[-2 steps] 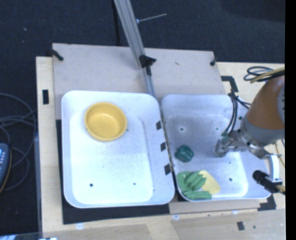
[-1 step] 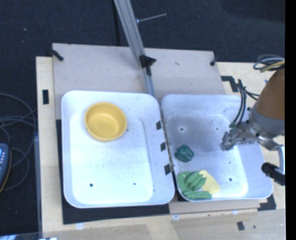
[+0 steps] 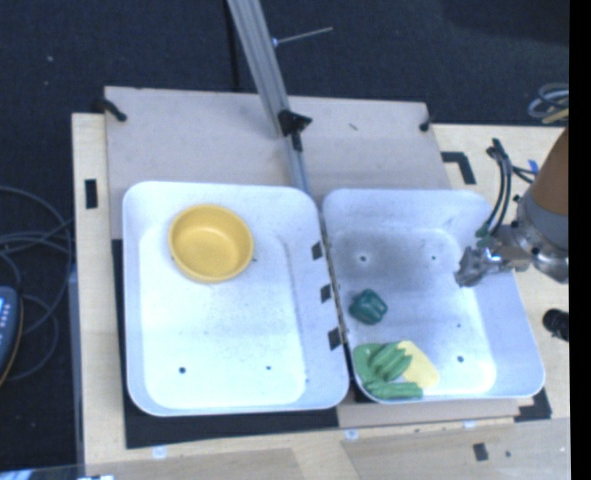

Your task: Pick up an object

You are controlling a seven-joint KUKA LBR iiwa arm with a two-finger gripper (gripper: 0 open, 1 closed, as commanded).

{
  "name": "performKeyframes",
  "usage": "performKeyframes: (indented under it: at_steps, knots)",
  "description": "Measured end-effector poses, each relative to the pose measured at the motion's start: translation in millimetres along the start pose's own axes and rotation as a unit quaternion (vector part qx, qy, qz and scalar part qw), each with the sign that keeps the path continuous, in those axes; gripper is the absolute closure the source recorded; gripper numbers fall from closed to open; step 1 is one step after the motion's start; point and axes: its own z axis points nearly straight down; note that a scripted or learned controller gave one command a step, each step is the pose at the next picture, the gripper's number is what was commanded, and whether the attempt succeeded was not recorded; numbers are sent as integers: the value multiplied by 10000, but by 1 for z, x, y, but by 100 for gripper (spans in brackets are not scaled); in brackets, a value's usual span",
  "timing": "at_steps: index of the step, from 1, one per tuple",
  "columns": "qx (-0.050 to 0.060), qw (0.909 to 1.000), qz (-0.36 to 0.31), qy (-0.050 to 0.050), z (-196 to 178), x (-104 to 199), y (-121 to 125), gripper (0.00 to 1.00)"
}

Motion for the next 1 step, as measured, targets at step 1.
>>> performKeyframes:
  at_steps: [1]
  knots:
    - [0,10000,-1,0,-45,0,-5,100]
